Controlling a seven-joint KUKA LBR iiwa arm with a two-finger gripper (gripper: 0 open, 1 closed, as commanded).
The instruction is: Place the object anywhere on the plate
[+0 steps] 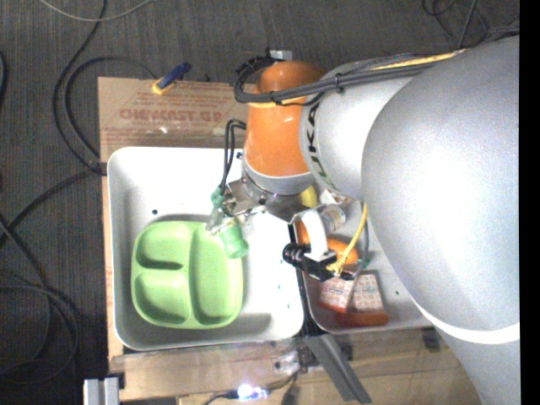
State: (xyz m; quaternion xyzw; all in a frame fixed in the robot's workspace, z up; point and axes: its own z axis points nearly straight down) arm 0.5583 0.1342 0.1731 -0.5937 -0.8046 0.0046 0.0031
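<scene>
A light green divided plate (186, 272) lies in the left white bin (126, 184), toward its front left. My gripper (226, 218) hangs below the orange wrist band, just above the plate's upper right rim. A small pale green object (234, 243) sits directly under the gripper, over the plate's right edge. Whether it is gripped or resting on the rim is hidden by the wrist.
The arm's big grey body covers most of the right bin (314, 315). In that bin's visible part lie an orange item (342, 251), two red and white packets (350, 292) and a yellow piece (310, 197). A cardboard sheet (160, 116) lies behind the bins.
</scene>
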